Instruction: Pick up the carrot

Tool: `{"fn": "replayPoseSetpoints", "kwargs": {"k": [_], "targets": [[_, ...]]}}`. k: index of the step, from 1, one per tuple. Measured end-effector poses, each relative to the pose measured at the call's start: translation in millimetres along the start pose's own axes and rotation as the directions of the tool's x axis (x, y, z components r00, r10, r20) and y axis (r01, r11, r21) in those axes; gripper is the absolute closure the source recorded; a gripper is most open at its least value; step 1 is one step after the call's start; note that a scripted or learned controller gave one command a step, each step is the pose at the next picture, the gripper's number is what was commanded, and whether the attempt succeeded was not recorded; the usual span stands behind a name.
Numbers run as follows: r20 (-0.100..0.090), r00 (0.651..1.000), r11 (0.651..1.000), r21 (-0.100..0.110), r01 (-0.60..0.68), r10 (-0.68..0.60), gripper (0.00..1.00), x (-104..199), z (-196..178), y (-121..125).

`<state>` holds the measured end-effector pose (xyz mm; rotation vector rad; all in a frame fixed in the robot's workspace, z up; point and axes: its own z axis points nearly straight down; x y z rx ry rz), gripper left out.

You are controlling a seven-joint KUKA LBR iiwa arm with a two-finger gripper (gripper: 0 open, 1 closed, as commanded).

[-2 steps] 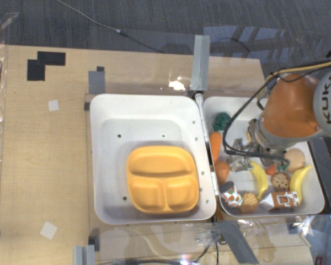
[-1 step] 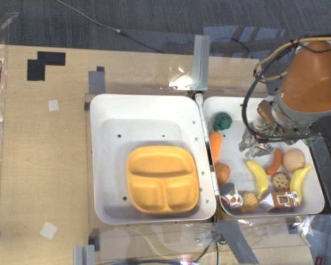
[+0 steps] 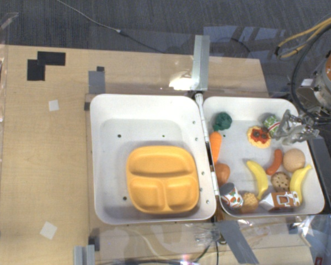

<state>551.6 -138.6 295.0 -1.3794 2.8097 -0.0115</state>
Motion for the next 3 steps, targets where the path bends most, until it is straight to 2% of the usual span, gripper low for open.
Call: {"fn": "replayPoseSetpoints", "kwargs": {"k": [1,2,3], "targets": [[-0.003,0.992,0.992,-0.009,0.129,-0.129,1.0,70.4,70.7,12.6],[0.0,0.929,0.929,-0.007,0.37,-0.37,1.0,68.5,93.6,-4.3],[0.004,0.531,0.531,-0.003,0.847,-0.847,1.0,27.3,56.0,22.4]]}}
